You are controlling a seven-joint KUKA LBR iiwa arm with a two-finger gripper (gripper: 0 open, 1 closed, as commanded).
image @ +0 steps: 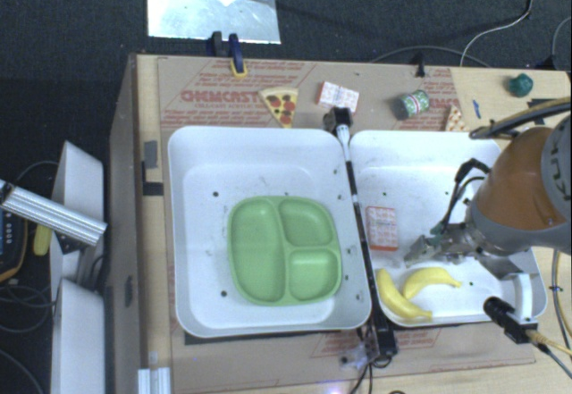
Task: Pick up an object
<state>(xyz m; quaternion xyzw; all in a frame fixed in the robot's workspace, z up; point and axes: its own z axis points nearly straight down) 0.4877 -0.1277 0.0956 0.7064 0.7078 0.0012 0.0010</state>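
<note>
A yellow banana [413, 289] lies in the right bin [420, 160], at its near edge. A small white card with red print [382, 228] rests on that bin's floor close to the divider. My gripper [424, 248] hangs low over the right bin, just above the banana and to the right of the card. Its metal fingers [418, 250] point left and look spread a little, with nothing between them. The grey arm with its orange band [523, 182] reaches in from the right.
A green divided plate [284, 249] sits in the left bin [201, 169]. Behind the bins on the cardboard lie a pizza slice toy [281, 104], a white packet [339, 96], a small can [413, 103] and a teal ball [521, 83].
</note>
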